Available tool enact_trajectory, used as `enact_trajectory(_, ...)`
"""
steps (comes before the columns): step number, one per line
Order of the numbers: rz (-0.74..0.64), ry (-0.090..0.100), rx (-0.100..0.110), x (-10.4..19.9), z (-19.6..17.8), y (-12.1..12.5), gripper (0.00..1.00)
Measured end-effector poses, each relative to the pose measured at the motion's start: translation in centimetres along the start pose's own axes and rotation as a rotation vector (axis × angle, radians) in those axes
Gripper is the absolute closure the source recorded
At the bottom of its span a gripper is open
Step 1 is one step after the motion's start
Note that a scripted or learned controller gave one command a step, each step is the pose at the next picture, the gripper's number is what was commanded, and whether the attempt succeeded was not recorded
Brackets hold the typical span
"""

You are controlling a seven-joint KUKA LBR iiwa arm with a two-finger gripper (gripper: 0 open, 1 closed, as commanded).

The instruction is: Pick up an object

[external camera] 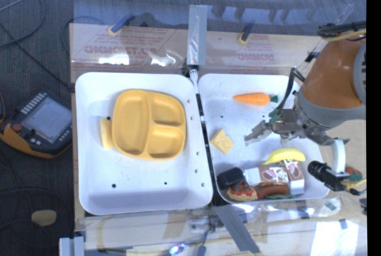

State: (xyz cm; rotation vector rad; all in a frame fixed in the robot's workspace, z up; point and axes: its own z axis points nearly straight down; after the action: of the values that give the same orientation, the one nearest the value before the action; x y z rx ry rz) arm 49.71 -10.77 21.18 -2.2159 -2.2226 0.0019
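Note:
The right bin (208,107) holds an orange carrot (252,99) at the back and a yellow cheese wedge (222,141) near its left wall. A yellow banana (286,156), a white packet (279,174), a black piece (230,177), a pizza slice (241,192) and a sausage (274,190) crowd the front. My gripper (274,133) hangs over the middle of this bin, just above the banana and below the carrot. Its fingers are spread open with nothing between them.
The left bin (89,189) holds a yellow divided plate (149,124) with a pale yellow block (106,133) tucked at its left edge. A handheld pendant (38,124) lies on the floor to the left. Cardboard and clamps line the back of the bench.

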Motion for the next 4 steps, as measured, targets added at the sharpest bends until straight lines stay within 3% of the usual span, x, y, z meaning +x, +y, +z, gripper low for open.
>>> enact_trajectory(1,-0.081,-0.004,-0.015,-3.0,12.2,-0.9,0.0)
enact_trajectory(2,-0.082,-0.002,-0.017,-2.9,11.2,-0.8,1.0)
enact_trajectory(3,0.054,-0.002,0.0,3.9,2.9,4.0,1.0)
enact_trajectory(4,0.054,-0.002,0.0,3.9,2.9,4.0,0.0)
